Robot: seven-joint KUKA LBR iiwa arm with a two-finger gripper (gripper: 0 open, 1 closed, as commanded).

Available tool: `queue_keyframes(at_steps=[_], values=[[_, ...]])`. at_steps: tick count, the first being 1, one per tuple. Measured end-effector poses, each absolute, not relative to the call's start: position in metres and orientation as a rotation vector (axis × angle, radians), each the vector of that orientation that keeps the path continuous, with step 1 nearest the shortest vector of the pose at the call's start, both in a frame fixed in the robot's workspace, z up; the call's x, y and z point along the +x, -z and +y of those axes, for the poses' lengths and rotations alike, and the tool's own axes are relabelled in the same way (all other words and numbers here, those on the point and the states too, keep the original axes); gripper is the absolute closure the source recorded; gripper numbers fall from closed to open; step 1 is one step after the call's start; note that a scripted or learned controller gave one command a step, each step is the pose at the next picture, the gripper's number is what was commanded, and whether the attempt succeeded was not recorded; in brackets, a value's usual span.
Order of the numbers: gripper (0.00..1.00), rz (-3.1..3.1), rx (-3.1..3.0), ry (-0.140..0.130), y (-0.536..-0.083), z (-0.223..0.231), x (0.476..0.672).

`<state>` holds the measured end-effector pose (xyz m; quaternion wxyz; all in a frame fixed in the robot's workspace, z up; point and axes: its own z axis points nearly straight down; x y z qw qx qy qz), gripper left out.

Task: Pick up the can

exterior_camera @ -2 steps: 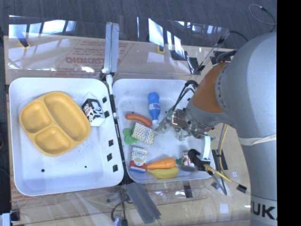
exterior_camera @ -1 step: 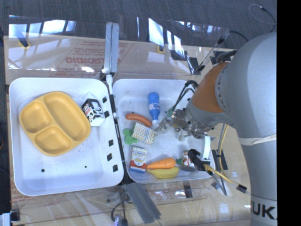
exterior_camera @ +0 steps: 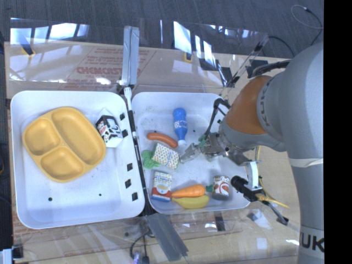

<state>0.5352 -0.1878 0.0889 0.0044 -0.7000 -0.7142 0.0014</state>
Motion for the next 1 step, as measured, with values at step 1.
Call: queue_keyframes(at_steps=[1], values=[[0.0, -2.278, -2.148, -0.004, -0.1006, -0.2085, 0.5151]])
